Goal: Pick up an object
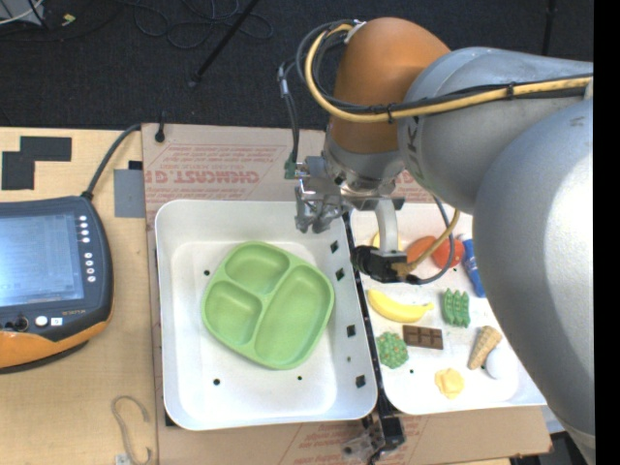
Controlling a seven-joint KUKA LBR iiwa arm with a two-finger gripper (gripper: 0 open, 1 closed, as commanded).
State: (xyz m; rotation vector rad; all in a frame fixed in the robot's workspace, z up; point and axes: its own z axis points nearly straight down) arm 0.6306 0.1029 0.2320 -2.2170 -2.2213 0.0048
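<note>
My gripper (325,206) hangs under the orange wrist band, over the far end of the divider between the two bins. A green three-section plate (268,303) lies in the left bin (184,376). The right bin (504,390) holds small toy foods: a banana (397,305), an orange-red piece (433,250), a blue piece (473,265), a green ridged piece (455,306), a chocolate bar (422,336), a green broccoli-like piece (392,350), an ice-cream cone (482,345) and a yellow piece (449,383). Nothing shows in the gripper's grasp. The arm hides the right bin's far corner.
A teach pendant (44,260) with an orange underside lies on the bench at the left. A metal hook (131,424) lies near the front left. Cardboard (223,168) sits under the bins. Dark cables cross the floor behind.
</note>
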